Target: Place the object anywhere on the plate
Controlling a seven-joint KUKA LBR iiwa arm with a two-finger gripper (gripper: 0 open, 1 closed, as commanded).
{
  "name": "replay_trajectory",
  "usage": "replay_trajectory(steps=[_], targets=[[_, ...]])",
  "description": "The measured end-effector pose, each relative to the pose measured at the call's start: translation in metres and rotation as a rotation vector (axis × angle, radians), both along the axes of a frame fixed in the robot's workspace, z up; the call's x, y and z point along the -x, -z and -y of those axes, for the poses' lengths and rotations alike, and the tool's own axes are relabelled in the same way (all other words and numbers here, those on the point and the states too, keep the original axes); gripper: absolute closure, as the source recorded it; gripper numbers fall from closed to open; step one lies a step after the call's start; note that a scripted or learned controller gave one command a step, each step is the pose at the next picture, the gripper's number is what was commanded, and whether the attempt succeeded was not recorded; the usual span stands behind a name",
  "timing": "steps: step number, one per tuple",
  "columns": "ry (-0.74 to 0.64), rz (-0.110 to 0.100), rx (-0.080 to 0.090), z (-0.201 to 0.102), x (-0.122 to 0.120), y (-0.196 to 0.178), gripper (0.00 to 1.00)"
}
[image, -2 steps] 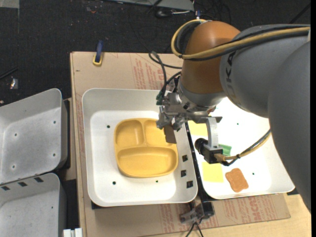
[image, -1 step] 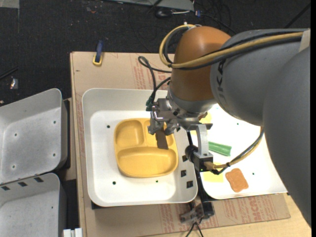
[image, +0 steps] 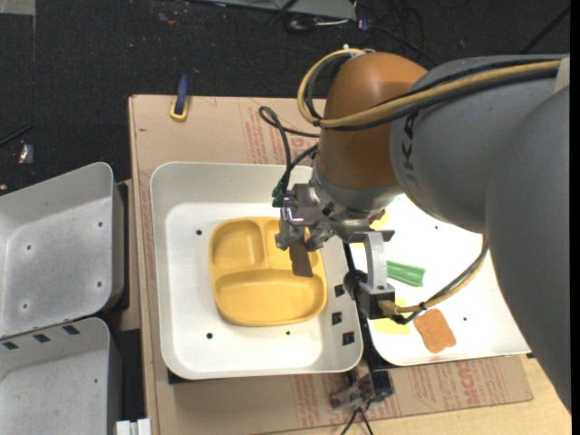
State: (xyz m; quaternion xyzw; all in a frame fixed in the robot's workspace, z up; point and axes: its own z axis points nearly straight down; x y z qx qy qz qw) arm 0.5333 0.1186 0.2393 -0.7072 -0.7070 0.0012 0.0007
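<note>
Camera view: gripper (image: 300, 259) sits over right edge of the yellow plate (image: 263, 284), a glossy moulded plastic plate w/ three compartments, in the left bin (image: 181, 333). Can't tell jaw state, nor if anything's gripped. Nothing on plate yet, so I judge the task undone. Candidate objs in right bin (image: 471, 338): green block (image: 405, 273), smooth; orange oval piece (image: 437, 331), matte, rough-looking.
</note>
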Motion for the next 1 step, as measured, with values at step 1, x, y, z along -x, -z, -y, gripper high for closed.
replay_trajectory(steps=[1], targets=[[0.000,0.001,-0.001,-0.0002,-0.0001,-0.0001,0.00]])
